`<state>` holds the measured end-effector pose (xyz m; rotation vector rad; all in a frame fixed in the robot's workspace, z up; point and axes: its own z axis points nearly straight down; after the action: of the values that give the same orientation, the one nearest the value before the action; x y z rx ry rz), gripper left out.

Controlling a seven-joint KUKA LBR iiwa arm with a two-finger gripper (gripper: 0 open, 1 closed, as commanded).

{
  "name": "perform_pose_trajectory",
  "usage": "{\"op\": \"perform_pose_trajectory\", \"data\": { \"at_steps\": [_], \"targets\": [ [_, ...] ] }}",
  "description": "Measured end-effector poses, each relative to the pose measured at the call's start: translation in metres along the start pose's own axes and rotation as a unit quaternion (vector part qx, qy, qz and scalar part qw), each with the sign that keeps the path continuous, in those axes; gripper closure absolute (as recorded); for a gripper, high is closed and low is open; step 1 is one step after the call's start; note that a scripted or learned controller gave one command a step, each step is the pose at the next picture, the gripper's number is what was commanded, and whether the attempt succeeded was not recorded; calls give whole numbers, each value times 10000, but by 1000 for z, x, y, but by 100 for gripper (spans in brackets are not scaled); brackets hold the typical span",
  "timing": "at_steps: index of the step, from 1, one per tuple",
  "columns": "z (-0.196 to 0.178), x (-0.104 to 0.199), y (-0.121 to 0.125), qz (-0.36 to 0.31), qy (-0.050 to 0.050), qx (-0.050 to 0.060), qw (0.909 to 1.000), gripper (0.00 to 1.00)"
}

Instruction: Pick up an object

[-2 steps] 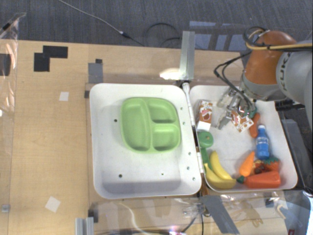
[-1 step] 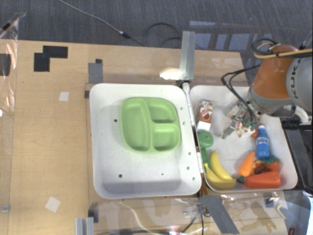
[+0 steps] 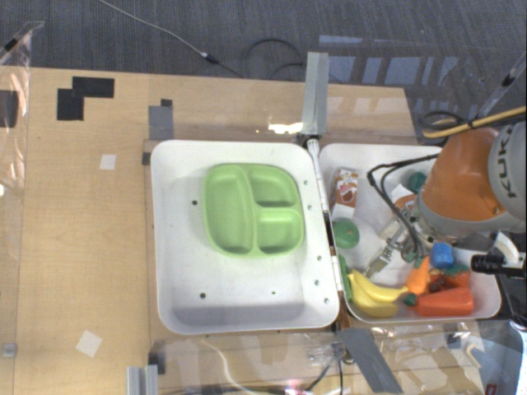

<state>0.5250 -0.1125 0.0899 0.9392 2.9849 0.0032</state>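
Overhead, the pale wooden counter (image 3: 82, 245) carries two shallow white plastic bins side by side. Inside the left white bin (image 3: 177, 303) sits a light green plastic tray with three compartments (image 3: 252, 210), lying flat near the middle. Over the right white bin (image 3: 366, 156) reaches the grey arm with its orange band (image 3: 463, 179), and its metal two-finger jaws (image 3: 385, 256) hang low above the bin's middle, close to the bin floor; whether they are open or shut I cannot tell (they are small and partly blurred), and nothing shows clearly between them. Just left of the jaws lies a round green ball (image 3: 346, 235), and above that a small red and white carton (image 3: 345, 187). Along the near wall rests a yellow plastic banana (image 3: 375, 294), with an orange carrot-like toy (image 3: 418, 277) beside it, a small blue block (image 3: 442, 255) above, and a long red-orange piece (image 3: 445, 302) at the right
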Motion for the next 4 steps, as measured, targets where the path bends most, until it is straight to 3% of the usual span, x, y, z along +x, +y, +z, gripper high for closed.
{"op": "perform_pose_trajectory", "data": {
  "at_steps": [1,2,3,4],
  "targets": [
    [3,-115,13,-753,-1,9,9972,0],
    [3,-106,17,49,9,6,10000,0],
    [1,-59,7,540,2,-1,9985,0],
    [3,-113,-31,-582,20,-8,9983,0]
  ]
}}
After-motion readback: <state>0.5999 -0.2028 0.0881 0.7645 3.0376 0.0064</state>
